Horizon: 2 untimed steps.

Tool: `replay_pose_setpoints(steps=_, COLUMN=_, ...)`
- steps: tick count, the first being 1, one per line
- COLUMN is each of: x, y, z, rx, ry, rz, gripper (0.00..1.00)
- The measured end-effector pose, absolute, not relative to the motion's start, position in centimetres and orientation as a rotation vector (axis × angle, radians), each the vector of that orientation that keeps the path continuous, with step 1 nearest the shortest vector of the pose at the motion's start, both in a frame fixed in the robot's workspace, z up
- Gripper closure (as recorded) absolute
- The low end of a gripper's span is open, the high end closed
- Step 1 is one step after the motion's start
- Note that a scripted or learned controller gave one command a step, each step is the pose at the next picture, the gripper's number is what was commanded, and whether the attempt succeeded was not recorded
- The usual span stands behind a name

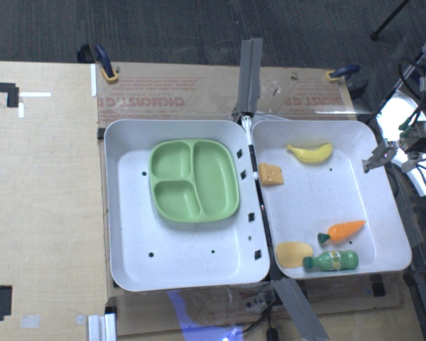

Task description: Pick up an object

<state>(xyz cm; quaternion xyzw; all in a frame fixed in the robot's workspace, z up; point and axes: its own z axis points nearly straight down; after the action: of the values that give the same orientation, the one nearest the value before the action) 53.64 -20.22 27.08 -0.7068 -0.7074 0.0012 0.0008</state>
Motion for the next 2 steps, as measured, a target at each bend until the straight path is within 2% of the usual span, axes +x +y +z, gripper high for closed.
replay_pose_setpoints(steps=1, x=58.6, y=-20.2, z=15.1, rx=-2.013, ry=-2.411, rz=0.002, gripper=0.00)
replay_pose_setpoints(steps=2, x=59.4, y=-19.9, z=17.8, rx=-1.758, ry=-2.607, rz=0.000, gripper=0.00)
